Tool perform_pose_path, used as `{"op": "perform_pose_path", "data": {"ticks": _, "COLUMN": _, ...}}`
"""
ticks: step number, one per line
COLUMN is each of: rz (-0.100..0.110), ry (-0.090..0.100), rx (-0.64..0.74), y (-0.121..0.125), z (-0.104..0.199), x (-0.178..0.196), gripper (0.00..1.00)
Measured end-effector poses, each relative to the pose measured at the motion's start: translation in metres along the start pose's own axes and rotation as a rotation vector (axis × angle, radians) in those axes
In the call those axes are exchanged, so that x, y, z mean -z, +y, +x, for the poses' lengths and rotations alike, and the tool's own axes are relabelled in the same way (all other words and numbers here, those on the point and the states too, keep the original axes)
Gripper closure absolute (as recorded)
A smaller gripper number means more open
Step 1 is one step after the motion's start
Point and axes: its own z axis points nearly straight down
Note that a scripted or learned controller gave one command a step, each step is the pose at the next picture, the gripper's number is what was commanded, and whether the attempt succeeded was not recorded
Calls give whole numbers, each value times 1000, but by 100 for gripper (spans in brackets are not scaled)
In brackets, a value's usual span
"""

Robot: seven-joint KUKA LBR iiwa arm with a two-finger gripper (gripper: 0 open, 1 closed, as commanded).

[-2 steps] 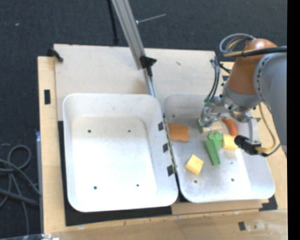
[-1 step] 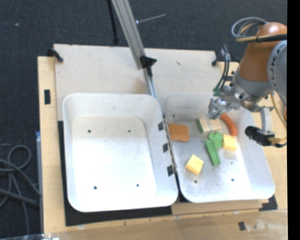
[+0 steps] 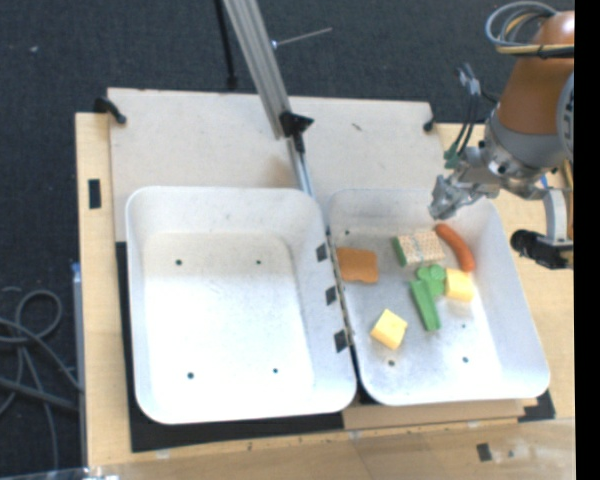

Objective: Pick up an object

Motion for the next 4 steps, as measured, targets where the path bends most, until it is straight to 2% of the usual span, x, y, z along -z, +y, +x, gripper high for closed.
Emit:
{"op": "perform_pose_path", "data": {"ticks": 1, "rz": -1, "ry": 0, "rx": 1, "y": 2, "z": -2, "x": 55, "gripper": 100}}
{"op": "perform_pose_path", "data": {"ticks": 2, "rz": 7, "ry": 1, "rx": 2, "y": -13, "z": 36, "x": 47, "gripper": 100}}
{"op": "perform_pose_path", "data": {"ticks": 3, "rz": 8, "ry": 2, "rx": 4, "y": -25, "z": 86, "x": 33, "gripper": 100}}
{"op": "perform_pose_path", "data": {"ticks": 4, "rz": 6, "ry": 4, "rx": 5, "y": -36, "z": 135, "x": 37, "gripper": 100}}
